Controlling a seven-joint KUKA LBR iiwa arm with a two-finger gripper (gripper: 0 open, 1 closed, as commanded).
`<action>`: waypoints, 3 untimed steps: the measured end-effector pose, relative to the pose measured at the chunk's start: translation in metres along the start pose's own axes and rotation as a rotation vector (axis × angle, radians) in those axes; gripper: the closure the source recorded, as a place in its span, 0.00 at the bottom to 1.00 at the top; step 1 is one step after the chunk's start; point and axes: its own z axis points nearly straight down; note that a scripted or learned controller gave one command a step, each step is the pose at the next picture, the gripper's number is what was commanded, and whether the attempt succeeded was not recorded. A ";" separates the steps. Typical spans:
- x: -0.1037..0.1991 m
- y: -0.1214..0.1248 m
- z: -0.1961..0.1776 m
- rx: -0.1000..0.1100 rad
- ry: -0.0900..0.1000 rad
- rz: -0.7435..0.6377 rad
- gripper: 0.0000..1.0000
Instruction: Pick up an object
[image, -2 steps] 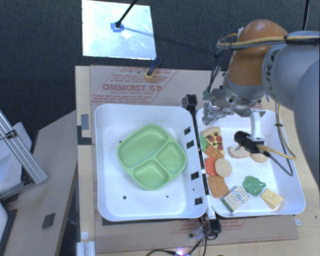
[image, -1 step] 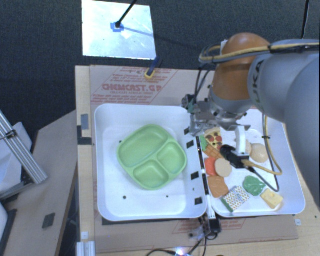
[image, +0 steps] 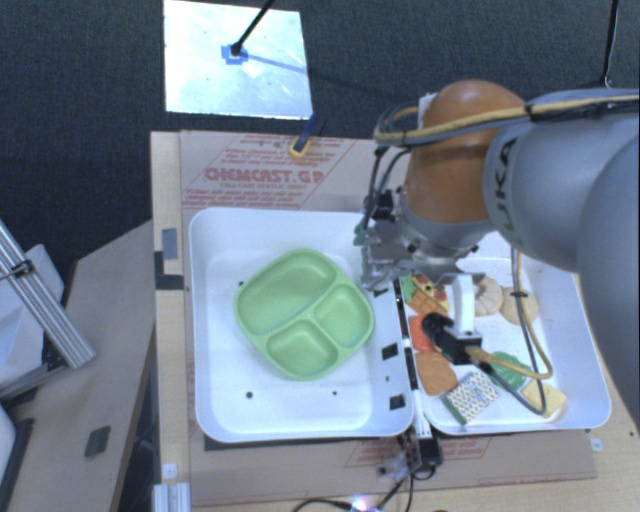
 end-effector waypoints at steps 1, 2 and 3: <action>-0.001 0.001 -0.002 -0.001 -0.002 0.004 1.00; -0.001 -0.001 -0.001 0.000 -0.002 0.007 1.00; -0.003 -0.001 -0.001 -0.001 -0.001 0.008 1.00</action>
